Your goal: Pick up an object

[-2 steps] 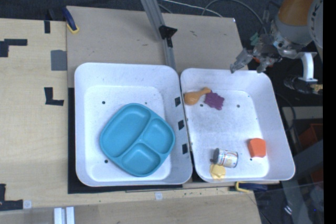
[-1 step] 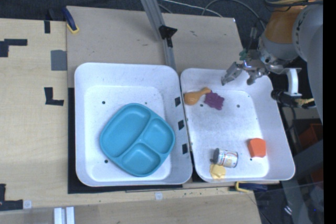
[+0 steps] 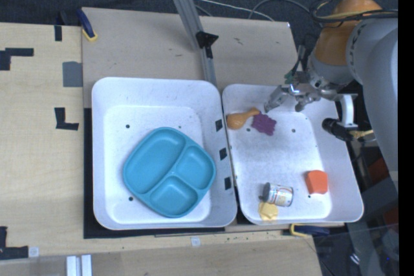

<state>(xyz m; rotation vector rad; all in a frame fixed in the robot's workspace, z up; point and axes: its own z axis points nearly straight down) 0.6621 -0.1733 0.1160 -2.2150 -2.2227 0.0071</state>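
Grey metal marks the gripper [image 3: 283, 99], poised at the far edge of the right bin [image 3: 336, 203] with its two fingers spread apart and nothing between them. Just beside and below its nearer fingertip lies a purple object [image 3: 264, 124], the closest candidate for the pick; touching or nearly touching that object's left side is an orange-tan pear-shaped piece [image 3: 242, 118], close to the bin's left wall. Well apart, toward the near edge, sit an orange block [image 3: 316, 181], a small can [image 3: 279, 193] on its side, and a yellow piece [image 3: 268, 211] just beside the can. The left bin [image 3: 103, 139] holds a blue divided tray [image 3: 169, 171]. A sound approach would likely centre the open fingers over the purple object, straddling it clear of the pear-shaped neighbour, descend until the tips reach the bin floor, then close. The two crowded items risk being nudged or pinched together.
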